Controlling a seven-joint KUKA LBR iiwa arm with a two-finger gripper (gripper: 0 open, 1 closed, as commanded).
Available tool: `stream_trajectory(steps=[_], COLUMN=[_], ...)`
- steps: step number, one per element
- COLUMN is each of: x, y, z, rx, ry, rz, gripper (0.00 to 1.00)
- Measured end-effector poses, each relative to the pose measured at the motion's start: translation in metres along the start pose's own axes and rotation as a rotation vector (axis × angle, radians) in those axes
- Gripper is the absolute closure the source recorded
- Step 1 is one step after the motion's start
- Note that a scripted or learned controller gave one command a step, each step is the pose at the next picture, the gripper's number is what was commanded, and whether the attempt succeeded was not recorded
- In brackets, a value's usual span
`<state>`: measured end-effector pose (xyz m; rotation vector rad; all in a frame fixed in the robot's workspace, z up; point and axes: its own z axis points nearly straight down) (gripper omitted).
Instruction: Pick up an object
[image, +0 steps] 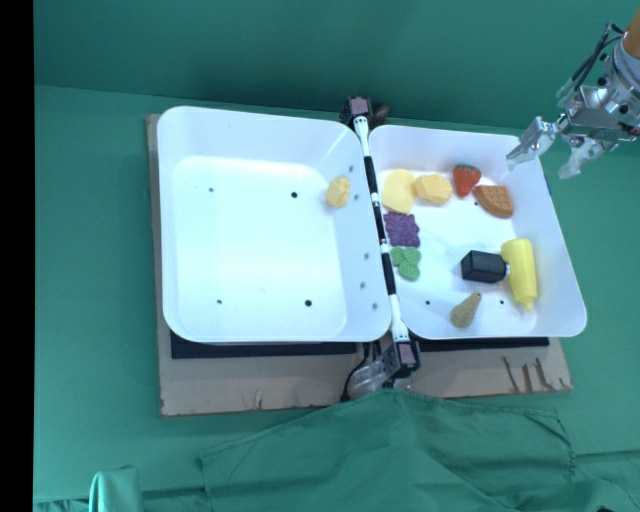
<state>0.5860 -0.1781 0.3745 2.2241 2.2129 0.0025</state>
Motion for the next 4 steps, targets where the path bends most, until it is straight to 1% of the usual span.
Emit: stream_trajectory(steps=[1,2,3,4], x=[0.029,-0.002,0.028,0.025], y=[0.054,0.038,0.096,0.097], z=[0.082,0.180,0.191,0.175], rx=[0.004,0.009,-0.002,-0.012], ry=[0.000,0.000,-0.004,-0.007], rz=[-0.005,0.002,-0.005,0.000], gripper=[0.00,0.00,0.00,1.00])
